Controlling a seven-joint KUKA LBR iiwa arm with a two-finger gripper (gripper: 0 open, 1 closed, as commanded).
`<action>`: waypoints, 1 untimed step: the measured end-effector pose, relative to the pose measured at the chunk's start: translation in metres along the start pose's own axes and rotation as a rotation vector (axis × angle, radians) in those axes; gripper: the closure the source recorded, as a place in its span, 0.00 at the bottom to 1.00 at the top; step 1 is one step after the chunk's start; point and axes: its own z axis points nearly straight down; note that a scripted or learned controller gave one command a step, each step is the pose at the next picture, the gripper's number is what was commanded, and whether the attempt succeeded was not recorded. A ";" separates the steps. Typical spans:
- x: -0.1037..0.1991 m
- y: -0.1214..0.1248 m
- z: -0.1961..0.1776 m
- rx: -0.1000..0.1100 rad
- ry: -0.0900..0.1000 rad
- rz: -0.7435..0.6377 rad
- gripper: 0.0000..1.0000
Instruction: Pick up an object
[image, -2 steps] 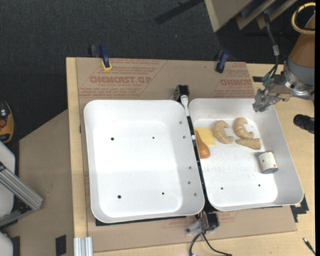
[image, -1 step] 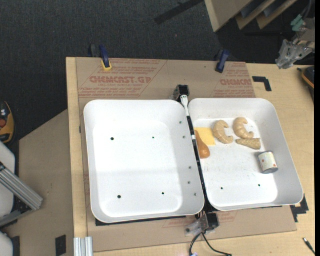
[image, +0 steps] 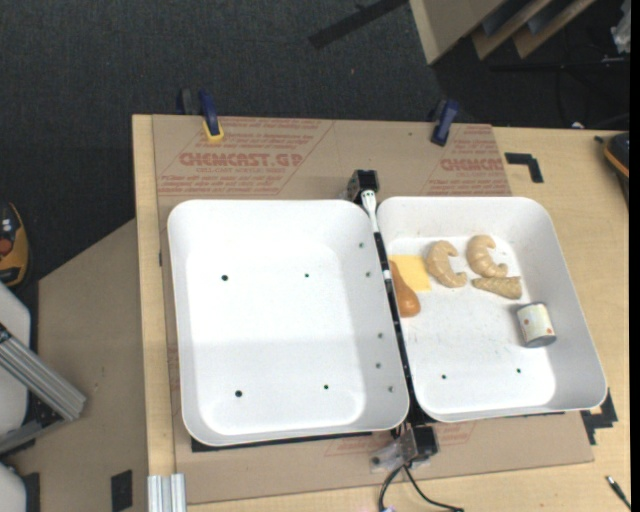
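Five small items in the right bin (image: 570, 300) on the desk (image: 150, 300).
A yellow wedge (image: 412, 271) and an orange sausage-shaped piece (image: 406, 298) touch at its left wall; two tan curled pieces (image: 445, 264) (image: 485, 255) and a tan strip (image: 498, 287) lie mid-bin, a grey cylinder (image: 535, 324) right. Pincer state: cannot tell.

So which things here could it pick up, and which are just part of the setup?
Could be picked, all in the right bin:
yellow block
orange piece
two curved tan pieces
flat tan piece
grey cylinder

Setup:
left bin
clamps
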 end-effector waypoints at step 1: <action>0.081 -0.042 0.087 0.032 0.010 -0.004 1.00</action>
